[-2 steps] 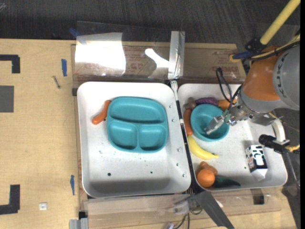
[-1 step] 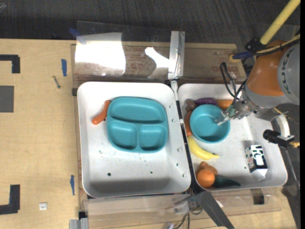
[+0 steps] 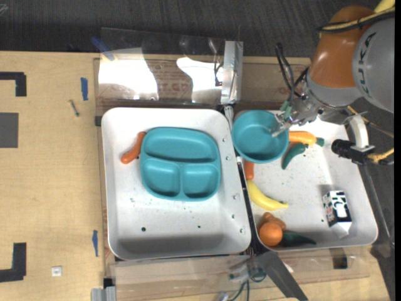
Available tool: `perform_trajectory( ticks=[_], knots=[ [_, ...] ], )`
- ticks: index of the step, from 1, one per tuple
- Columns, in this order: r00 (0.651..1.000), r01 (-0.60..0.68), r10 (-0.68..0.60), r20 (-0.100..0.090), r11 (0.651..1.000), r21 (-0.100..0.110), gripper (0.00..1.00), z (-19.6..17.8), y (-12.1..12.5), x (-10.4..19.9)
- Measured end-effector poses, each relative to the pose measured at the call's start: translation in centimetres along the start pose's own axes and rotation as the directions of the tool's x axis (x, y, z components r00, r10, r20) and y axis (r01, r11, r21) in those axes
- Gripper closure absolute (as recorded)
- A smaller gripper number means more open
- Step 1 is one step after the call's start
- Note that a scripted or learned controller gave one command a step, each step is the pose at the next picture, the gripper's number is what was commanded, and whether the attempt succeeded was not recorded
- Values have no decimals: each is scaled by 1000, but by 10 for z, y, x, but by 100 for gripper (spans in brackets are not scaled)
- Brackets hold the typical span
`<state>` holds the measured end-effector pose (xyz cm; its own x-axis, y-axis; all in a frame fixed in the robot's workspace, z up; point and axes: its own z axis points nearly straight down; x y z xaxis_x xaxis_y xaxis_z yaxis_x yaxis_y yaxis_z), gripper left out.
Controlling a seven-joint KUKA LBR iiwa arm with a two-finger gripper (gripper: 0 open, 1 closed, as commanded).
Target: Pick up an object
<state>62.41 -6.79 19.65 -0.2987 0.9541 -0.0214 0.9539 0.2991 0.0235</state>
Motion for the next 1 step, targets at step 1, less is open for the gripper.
perform_trajectory(
  ticks=[1],
  knots=[
    [1000, 22, -21, -19, 1000, 18, 100, -26, 47, 2]
  ],
)
